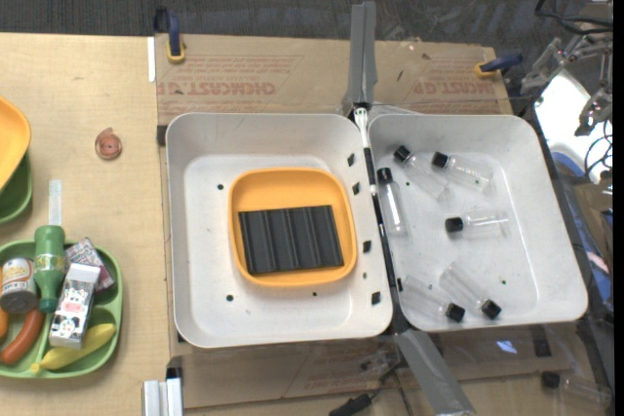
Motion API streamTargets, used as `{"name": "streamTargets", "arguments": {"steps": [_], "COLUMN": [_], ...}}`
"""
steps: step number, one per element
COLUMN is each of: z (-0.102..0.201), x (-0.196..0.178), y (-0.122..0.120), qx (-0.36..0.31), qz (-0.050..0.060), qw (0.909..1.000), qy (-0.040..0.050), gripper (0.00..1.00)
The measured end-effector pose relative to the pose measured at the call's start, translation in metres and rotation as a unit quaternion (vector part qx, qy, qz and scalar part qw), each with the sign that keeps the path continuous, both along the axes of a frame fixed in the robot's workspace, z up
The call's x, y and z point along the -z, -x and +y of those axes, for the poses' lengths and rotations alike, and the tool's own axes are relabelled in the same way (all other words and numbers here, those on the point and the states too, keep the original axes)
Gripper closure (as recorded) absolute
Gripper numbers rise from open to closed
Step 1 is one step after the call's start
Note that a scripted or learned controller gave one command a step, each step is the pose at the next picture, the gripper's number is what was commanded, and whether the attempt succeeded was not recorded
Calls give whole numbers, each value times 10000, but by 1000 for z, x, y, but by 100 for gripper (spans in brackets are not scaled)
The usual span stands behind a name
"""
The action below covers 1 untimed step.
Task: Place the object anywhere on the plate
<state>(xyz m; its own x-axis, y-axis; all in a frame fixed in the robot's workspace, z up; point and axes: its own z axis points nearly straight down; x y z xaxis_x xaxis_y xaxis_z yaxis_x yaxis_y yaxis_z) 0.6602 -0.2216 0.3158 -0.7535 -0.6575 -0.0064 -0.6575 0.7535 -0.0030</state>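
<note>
A: Gripper state?
B: Can't tell from this frame.
A: Plate?
B: Orange plate [292, 186] sits mid left bin [195, 209]. A dark ribbed slab [291, 240] lies flat on it, inside the rim.
A: Other objects?
B: Clear vials with black caps are scattered in the right bin [556, 239]. One vial [388, 200] lies along the left wall, two [458, 169] near the top, one [478, 224] mid, two [468, 295] at the bottom. None touch the plate.
A: Outside the bins?
B: A green tray [97, 336] of toy food is on the bench, far left.
</note>
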Motion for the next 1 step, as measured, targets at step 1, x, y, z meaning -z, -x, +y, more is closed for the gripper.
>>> {"name": "streamTargets", "arguments": {"steps": [1], "z": [0], "x": [-8], "y": [0], "qx": [-1553], "qz": [2], "qw": [9879], "qy": [4], "gripper": [0]}}
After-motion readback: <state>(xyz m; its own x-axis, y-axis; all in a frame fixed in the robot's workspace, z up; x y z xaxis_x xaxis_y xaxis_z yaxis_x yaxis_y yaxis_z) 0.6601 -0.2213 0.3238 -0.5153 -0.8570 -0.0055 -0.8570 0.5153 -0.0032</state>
